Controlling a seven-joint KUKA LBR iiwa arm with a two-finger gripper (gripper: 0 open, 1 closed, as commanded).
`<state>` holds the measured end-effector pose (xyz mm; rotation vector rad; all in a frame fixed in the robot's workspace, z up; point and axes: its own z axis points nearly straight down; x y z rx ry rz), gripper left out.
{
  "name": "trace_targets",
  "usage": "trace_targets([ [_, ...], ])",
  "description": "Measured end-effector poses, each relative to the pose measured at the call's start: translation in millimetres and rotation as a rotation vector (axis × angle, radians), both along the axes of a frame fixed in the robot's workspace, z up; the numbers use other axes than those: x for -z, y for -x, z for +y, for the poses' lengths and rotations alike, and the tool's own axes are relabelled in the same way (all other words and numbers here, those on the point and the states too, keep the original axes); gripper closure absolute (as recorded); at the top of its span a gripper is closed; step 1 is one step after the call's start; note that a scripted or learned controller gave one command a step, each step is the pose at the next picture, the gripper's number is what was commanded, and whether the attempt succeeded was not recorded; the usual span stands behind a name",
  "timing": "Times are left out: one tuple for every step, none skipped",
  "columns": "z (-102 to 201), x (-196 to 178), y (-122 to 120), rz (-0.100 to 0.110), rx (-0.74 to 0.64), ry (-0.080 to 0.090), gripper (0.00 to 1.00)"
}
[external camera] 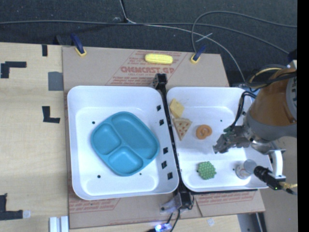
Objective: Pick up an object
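Orange spiral pastry (203,131), roundish with no clear long axis, lies flat in the middle of the right bin (207,90). One yellow wedge (175,108), one tan triangular wafer (182,128), one green ball (206,170) and one grey disc (246,168) share that bin. The end effector (226,142) is just right of the pastry; whether it is open or grips anything cannot be told. One blue tray (124,142) lies in the left bin (116,89).

On the worktop (29,129), the left bin (82,178) holds a divided tray (124,143) near its middle. In the right bin (212,105), a wedge (176,108) lies by the left wall, a cracker (182,128) just before it, and a spiral roll (203,131) right of the cracker. A ball (206,170) lies near the front wall. The end effector (222,145) hangs over this bin, right of the roll. Behind both bins, a corn cob (158,59) lies on a cardboard sheet (96,66).
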<state>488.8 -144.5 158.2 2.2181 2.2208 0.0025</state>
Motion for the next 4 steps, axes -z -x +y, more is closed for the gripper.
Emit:
trace_targets([
  [-4, -63, 0, -0.002, 0.000, 0.001, 1.00],
  [-4, -79, -1, 0.002, 0.000, 0.000, 1.00],
  [39, -66, -29, 0.004, -0.004, -0.001, 1.00],
  [75, -62, -61, 0.004, -0.004, -0.002, 1.00],
])
